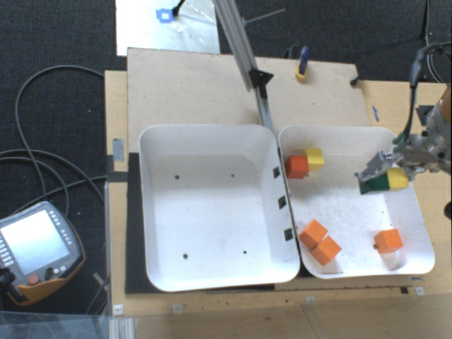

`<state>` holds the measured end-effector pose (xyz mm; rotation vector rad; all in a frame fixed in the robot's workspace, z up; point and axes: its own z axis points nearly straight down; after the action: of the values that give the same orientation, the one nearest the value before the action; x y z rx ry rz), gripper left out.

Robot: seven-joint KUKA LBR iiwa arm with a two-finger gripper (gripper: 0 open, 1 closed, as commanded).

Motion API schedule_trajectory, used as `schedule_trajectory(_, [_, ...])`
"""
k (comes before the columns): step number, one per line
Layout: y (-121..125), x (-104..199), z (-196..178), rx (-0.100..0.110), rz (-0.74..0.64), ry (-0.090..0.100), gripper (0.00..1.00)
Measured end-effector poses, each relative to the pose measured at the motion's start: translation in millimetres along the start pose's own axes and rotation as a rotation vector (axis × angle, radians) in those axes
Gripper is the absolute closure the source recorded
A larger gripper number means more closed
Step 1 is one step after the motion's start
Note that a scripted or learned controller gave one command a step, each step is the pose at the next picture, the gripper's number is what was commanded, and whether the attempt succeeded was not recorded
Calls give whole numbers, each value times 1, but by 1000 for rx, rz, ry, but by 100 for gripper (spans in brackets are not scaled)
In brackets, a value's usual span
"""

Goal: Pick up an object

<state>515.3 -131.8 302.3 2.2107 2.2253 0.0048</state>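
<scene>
My gripper (376,169) hangs over the right side of the right bin (346,207), reaching in from the right. Directly under and against it lie a green block (373,185) and a yellow block (398,181), side by side; the gripper partly covers them, and I cannot tell whether either is held. A red block (296,166) and another yellow block (315,158) touch each other at the bin's far left. Two orange blocks (313,232) (327,250) sit together at the near left. A third orange block (388,241) is at the near right.
The left bin (212,203) adjoins the right one along a shared wall with black clips (282,202). A slanted metal pole (236,34) crosses the board behind the bins. A teach pendant (32,249) and cables lie on the floor at left.
</scene>
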Motion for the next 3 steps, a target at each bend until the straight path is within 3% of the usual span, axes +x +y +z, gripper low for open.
schedule_trajectory(1, [32, 15, 139, 12, 2, 3, 0])
schedule_trajectory(2, [33, 13, 124, 5, 2, 2, 100])
schedule_trajectory(3, [86, 88, 112, 0, -6, 2, 100])
